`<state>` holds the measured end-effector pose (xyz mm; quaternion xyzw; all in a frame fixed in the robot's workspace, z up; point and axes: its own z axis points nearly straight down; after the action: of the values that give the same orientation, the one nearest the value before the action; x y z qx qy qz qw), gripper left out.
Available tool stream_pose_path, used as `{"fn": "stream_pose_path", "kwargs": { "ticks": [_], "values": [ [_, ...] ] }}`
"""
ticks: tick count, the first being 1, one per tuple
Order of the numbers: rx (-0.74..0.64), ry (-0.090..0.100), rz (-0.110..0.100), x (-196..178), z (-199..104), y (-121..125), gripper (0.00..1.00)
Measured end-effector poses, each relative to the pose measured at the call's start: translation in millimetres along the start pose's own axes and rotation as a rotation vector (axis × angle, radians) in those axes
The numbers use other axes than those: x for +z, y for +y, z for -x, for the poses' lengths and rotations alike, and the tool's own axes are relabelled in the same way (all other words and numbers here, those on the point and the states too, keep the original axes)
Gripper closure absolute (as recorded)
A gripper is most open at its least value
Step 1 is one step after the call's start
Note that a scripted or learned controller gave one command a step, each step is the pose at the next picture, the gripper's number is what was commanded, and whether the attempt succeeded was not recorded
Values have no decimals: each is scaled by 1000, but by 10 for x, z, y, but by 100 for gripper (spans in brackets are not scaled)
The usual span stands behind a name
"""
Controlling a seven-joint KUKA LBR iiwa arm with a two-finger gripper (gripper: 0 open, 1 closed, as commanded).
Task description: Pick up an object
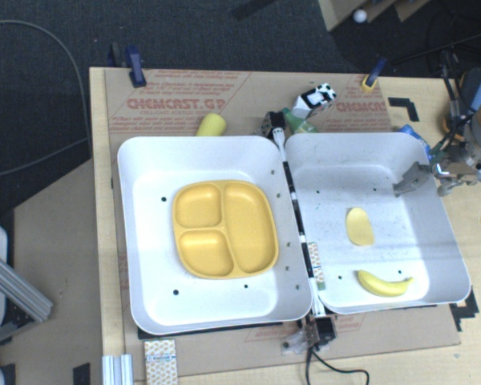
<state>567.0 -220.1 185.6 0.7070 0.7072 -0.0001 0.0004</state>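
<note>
The right bin [433, 239] holds a pale yellow oval piece [359, 226] near its middle and a yellow banana [383, 283] close to its front wall. A yellow divided plate [224, 228] lies in the middle of the left bin [144, 175]. My gripper [421, 179] hangs over the right bin's far right edge, above and to the right of the oval piece and apart from both objects. Nothing shows in its grip.
A yellow cylinder [212, 124] lies on the cardboard bench behind the left bin. A black-and-white toy [314, 100] sits behind the seam between the bins. Blue clamps [134, 66] grip the bench's back edge. The arm [469, 127] comes in from the right.
</note>
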Motion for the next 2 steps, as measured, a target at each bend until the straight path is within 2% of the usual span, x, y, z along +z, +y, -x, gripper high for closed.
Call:
{"fn": "stream_pose_path", "kwargs": {
  "ticks": [1, 2],
  "values": [
    [-2, 3, -3, 780, -974, -46, 0],
    [0, 1, -3, 1012, -970, -305, 0]
  ]
}}
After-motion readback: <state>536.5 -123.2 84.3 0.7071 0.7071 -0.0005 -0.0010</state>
